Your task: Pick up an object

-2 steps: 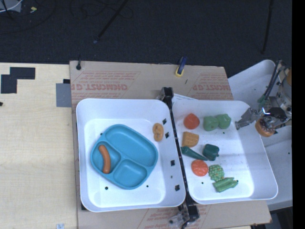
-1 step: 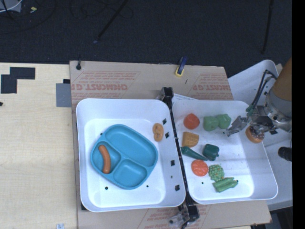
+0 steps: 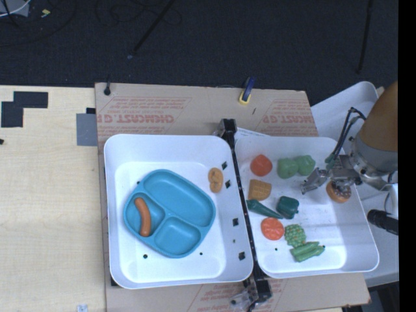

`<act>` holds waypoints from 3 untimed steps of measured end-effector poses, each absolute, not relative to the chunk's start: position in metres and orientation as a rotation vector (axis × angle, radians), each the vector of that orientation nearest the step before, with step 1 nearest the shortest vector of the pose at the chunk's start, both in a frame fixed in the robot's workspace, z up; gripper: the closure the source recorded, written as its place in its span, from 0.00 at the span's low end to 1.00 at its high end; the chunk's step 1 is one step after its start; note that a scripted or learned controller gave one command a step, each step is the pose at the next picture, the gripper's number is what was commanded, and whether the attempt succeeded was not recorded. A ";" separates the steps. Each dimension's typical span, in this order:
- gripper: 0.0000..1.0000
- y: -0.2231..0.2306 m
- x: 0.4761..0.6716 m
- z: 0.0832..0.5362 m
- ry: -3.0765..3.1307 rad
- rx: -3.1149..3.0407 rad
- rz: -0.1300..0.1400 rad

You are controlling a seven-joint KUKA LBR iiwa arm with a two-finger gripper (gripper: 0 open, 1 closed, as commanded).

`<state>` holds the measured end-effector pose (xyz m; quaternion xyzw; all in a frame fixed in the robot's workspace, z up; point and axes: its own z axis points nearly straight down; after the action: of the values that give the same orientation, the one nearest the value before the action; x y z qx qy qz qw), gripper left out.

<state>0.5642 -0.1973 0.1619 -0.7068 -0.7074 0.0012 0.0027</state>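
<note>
Arm (image 3: 383, 125) enters from the right and is cut off at the frame edge; just the orange band and grey wrist show. Gripper (image 3: 328, 181) sits over the right side of the right bin (image 3: 364, 255). One finger (image 3: 312, 179) juts left, metallic and thin. A small round brown-orange thing (image 3: 339, 191) sits right at the fingers, but can't tell if it's between them or just under them, so can't tell if the claw is apart or clamped. Blurry there.

Right bin, white shallow plastic, holds toy food: red-orange round piece (image 3: 261, 165) near the top left, lumpy light-green piece (image 3: 296, 167) beside it, tan wedge (image 3: 259, 190), dark teal pepper shape (image 3: 287, 206), dark green long piece (image 3: 263, 208) touching it, red tomato-like ball (image 3: 272, 228), bumpy green piece (image 3: 295, 234), green ridged stick (image 3: 307, 251) at the bottom.

Left bin (image 3: 123, 265) has a glossy blue divided plate (image 3: 182, 203) with an orange sausage (image 3: 143, 216) in its left compartment. A small tan oval piece (image 3: 216, 179) lies on the bin floor just beside the plate's upper right.

Both bins sit on printed cardboard (image 3: 162, 112). Yellow-blue clip (image 3: 246, 91) at its top edge.
</note>
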 end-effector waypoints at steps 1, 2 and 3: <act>0.00 -0.197 0.556 0.106 -2.221 -2.220 0.002; 0.00 -0.194 0.558 0.091 -2.220 -2.218 -0.008; 1.00 -0.201 0.560 0.104 -2.229 -2.239 -0.002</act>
<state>0.5595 -0.2011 0.1043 -0.7087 -0.7055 -0.0006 -0.0091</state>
